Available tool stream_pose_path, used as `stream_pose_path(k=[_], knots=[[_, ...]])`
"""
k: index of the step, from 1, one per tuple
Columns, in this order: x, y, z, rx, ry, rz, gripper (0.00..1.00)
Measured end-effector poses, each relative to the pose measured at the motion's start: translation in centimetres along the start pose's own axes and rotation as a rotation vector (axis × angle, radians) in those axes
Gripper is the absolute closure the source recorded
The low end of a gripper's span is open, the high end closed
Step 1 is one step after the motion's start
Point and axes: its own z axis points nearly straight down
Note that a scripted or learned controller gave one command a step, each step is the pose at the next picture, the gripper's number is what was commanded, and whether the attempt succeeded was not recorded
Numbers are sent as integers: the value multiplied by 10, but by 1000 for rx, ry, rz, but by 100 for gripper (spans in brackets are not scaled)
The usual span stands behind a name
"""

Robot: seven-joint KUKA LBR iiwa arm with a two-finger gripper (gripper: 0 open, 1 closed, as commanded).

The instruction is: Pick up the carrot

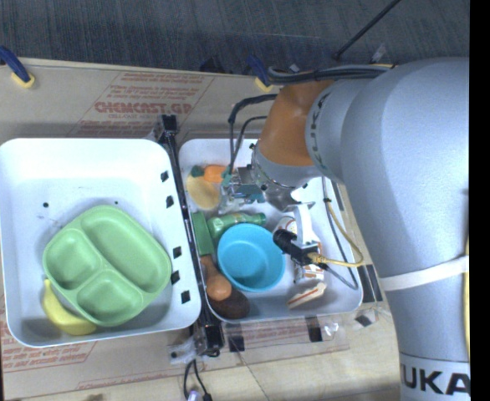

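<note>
White plastic is what I work over: the left bin (pixel 28 224) carries a green divided plate (pixel 107 261), tilted atop a yellow bowl (pixel 65 317) that peeks out at the plate's lower left corner. Just right of that plate, across the black clips where the two bins meet, the right bin (pixel 337 307) is crowded. At its centre stands the blue cup (pixel 249 257), which I take as my landmark. Up and left of the cup lies the carrot (pixel 214 174), a small orange piece near the bin's far wall, beside a pale yellow item. Below the cup's left edge sit a brown, potato-like lump (pixel 218 286) and something darker. My gripper (pixel 243 189) hangs just above the cup, with the carrot close at its left, apart from my fingertips; nothing sits between them, though whether my jaws are parted or closed I cannot tell.
</note>
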Motion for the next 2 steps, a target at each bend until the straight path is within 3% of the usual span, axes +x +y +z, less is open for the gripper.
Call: stream_pose_path(k=[1,2], knots=[[0,1,-1,-2,-1,0,0],[-10,50,-2,-4,-1,168,0]])
